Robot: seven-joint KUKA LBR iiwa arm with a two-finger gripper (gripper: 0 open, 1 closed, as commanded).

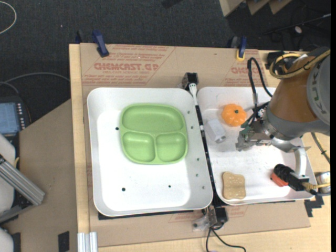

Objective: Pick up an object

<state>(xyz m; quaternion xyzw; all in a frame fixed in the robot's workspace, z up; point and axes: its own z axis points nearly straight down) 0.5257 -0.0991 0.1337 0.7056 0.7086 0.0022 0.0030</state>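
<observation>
Grey, orange-banded arm point(296, 106) reached over right white bin point(262, 185); tool point(248, 139) low beside small orange pumpkin point(232, 114), grip state unclear.

Arm point(307, 104): rounded grey housing, entering from the right edge. A wide orange band point(286, 101) encircles the segment above the wrist. Wrist section: grey, tapering. Gripper point(247, 138): dark grey metal, compact. A black cable point(253, 85) loops along the orange band; yellow wiring point(286, 61) sits near the upper link.
</observation>
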